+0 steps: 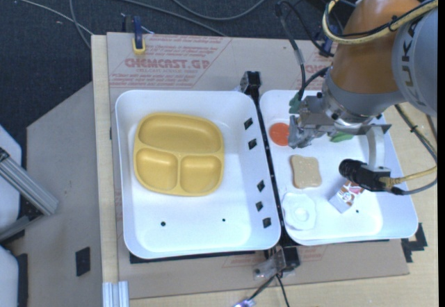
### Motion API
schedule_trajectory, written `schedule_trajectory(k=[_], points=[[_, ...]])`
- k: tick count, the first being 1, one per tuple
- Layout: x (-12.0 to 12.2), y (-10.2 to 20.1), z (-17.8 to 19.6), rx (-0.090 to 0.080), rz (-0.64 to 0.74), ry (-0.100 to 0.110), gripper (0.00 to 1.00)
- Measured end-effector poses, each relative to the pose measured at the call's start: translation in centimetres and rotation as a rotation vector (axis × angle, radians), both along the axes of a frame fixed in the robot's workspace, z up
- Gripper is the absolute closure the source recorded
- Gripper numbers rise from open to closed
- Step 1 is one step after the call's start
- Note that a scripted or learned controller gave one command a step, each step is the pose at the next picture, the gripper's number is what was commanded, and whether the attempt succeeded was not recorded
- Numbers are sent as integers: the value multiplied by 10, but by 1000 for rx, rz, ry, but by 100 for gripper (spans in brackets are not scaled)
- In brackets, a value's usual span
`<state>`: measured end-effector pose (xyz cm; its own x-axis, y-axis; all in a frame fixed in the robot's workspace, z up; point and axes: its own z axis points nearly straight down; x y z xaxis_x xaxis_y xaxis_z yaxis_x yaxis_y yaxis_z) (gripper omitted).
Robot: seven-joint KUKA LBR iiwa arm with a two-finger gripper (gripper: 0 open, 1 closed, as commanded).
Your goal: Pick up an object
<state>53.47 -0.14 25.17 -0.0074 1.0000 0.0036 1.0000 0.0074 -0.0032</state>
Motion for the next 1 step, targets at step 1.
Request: schedule_trajectory(k=[1], points=[[-5, 49, -12, -1, -2, 1, 100]])
